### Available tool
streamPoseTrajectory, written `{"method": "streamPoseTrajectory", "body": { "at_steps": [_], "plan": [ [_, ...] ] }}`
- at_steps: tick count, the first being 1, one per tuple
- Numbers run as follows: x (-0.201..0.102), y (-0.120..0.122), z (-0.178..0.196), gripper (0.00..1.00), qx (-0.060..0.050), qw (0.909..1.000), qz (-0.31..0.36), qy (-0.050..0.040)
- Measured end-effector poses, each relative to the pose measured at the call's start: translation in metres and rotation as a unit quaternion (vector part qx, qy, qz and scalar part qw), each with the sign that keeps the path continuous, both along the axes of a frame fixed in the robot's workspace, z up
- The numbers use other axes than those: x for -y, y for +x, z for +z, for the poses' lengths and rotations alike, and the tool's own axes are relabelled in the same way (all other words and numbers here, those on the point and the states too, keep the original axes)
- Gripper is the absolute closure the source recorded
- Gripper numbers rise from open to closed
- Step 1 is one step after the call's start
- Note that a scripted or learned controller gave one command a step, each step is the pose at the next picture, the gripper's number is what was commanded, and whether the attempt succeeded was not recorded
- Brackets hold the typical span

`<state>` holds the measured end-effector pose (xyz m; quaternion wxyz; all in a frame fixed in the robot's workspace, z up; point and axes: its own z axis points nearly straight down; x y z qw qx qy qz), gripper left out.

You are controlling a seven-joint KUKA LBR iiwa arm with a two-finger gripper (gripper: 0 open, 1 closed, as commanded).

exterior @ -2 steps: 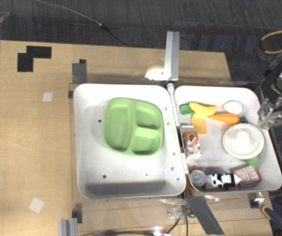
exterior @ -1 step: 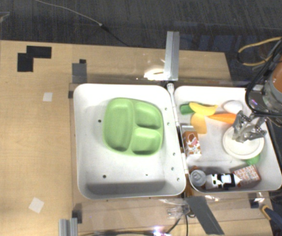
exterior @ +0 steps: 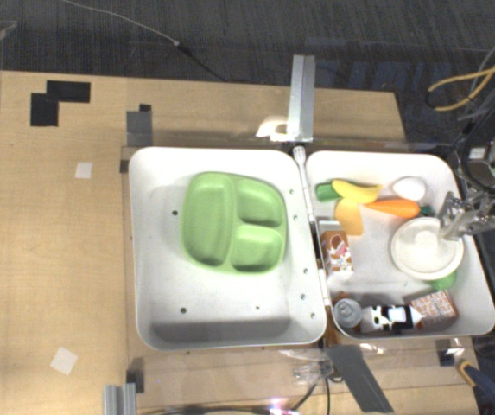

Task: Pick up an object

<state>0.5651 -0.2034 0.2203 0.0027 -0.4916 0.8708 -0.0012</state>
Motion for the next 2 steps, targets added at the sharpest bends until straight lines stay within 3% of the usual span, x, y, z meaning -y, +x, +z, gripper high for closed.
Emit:
{"method": "streamPoseTrajectory", "body": {
  "at_steps": [1, 2],
  "plan": [
    [0.002, -0.05, -0.028, 1.0, -0.001, 0.9688, 0.248, -0.0005],
    [-0.058, -0.014, 0.018, 1.0, 0.002, 0.9724, 0.233, -0.0011]
  ]
}}
